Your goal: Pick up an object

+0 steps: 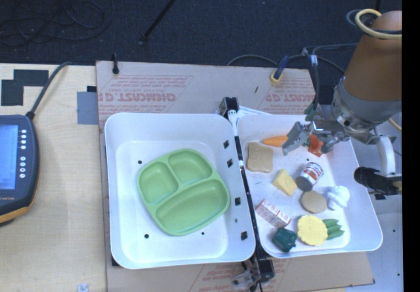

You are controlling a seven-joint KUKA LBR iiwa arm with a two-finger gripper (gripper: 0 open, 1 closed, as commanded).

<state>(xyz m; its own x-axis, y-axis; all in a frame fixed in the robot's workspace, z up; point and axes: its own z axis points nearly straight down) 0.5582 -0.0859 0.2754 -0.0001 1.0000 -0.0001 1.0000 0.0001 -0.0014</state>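
The right bin [367, 235] is crowded: a slice of bread [260, 158], a cheese wedge [285, 183], a small can [311, 172], a carrot [275, 141], a pineapple [312, 229]. "CHEMCAST" reads upside down on the cardboard [147, 95] under the bins. The arm [374, 67] leans in from the right, its end effector [308, 138] spread wide above the carrot, holding nothing.

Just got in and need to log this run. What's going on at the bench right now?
A grey arm with an orange band reaches in from the right, its end effector low over the back of the right bin, near a toy carrot. That bin holds toy foods: bread slice, cheese wedge, small can, pineapple. Nothing looks held yet. The left bin holds a green divided plate.
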